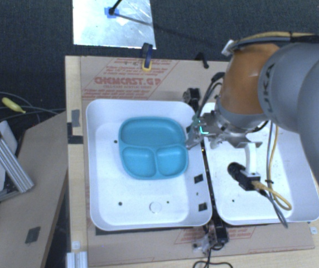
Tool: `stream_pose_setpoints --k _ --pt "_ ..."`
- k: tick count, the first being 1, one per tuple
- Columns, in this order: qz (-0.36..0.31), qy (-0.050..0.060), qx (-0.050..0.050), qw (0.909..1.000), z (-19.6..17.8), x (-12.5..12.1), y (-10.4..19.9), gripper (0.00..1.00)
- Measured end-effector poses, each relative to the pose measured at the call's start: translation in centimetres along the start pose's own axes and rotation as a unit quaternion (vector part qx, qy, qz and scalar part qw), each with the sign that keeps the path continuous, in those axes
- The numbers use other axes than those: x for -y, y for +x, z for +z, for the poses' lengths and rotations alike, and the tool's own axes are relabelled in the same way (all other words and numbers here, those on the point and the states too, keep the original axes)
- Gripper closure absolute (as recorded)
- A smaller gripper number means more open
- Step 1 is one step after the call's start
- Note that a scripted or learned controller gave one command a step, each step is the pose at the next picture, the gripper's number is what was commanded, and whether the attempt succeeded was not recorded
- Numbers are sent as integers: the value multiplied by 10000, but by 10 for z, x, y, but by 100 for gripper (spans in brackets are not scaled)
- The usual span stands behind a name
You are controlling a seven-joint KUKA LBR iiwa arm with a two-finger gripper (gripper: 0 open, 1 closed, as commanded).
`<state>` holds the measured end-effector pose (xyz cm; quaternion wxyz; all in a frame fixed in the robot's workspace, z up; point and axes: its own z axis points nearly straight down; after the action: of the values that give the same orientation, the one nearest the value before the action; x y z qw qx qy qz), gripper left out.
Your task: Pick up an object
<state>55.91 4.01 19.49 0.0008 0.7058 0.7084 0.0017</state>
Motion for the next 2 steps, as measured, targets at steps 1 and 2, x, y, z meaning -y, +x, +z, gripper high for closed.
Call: stream_pose_setpoints --k 1,2 --pt "-31 -14 -8 10000 -15 -34 75 0" --pt "-22 -65 -24 10000 -166 -9 98 0"
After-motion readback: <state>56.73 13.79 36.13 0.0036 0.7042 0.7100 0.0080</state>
